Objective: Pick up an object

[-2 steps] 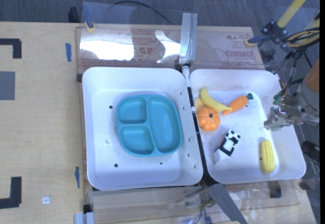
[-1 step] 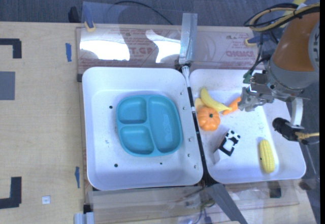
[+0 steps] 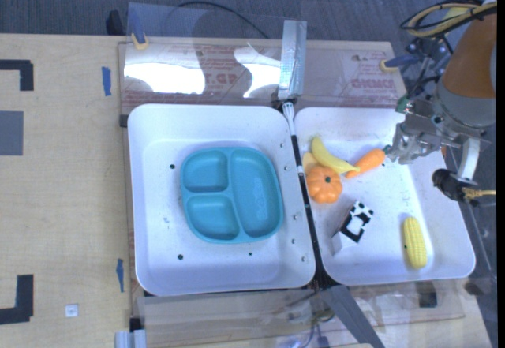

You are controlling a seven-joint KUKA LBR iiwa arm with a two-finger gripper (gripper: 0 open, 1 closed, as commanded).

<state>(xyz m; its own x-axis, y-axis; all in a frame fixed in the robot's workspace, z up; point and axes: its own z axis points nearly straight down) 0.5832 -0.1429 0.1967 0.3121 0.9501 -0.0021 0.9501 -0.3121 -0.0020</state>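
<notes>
Over in the right-hand white bin [image 3: 450, 263], I count five candidates: an orange toy carrot [image 3: 368, 162], a yellow plastic banana [image 3: 327, 157], a small orange pumpkin [image 3: 323, 184], a black-and-white patterned block [image 3: 357, 222] and a yellow corn cob [image 3: 414, 241]. The carrot is the one I would call the target, since it lies at the far side of the bin with its thick end right beside the gripper [image 3: 404, 147], apparently touching it or nearly so. I cannot tell whether the gripper is spread or clenched, as the wrist hardware blocks my line of sight, and nothing visibly sits inside it.

My worry is crowding. The carrot's thin end rests against the banana, and the pumpkin sits just near of both, so a descent slightly left could nudge the pile or catch two things at once. The carrot's tapered, smooth body could also squirt out if pinched off-centre. The block and corn lie apart, toward the near side.

Left of all this, the other white bin [image 3: 150, 133] holds a teal divided plate [image 3: 233, 195], well away from the arm.
</notes>
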